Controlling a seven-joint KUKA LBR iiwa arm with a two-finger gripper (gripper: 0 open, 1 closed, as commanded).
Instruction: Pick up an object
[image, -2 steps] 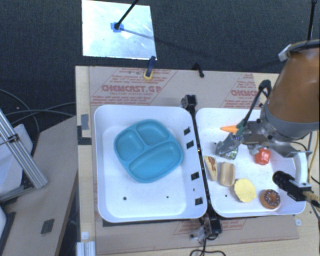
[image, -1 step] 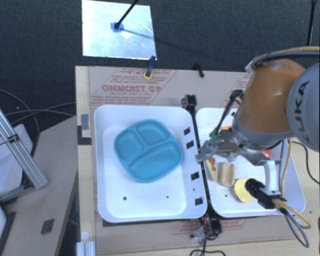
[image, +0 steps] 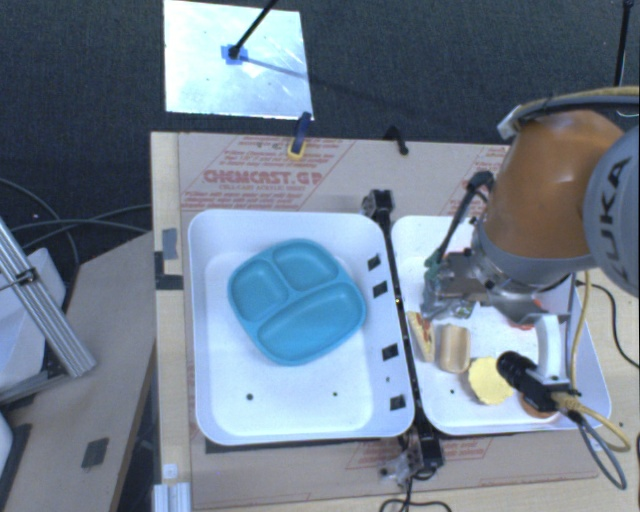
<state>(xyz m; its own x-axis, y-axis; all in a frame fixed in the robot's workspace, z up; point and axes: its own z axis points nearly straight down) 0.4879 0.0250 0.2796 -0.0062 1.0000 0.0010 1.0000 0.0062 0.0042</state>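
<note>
Camera view: jaws sit over the right bin (image: 455, 412), just above a tan block (image: 452, 347).
Jaws: you cannot tell whether they are apart or together.
Tan block: probably light and stiff; grip across its long sides.

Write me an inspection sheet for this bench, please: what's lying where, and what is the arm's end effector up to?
Surface: two white bins side by side, plate bin and arm-side bin, on a printed cardboard sheet.
Job's things: blue divided plate in its own bin; tan piece and yellow round piece in the arm-side bin.
Clutter: small blue-and-yellow item at the cardboard's far edge.
End effector: hangs over the arm-side bin, just above the tan piece; whether it holds anything cannot be told.
Cables: black cables on the floor beside the bench.
Surroundings: dark carpet, shiny metal sheet, aluminium frame.
</note>
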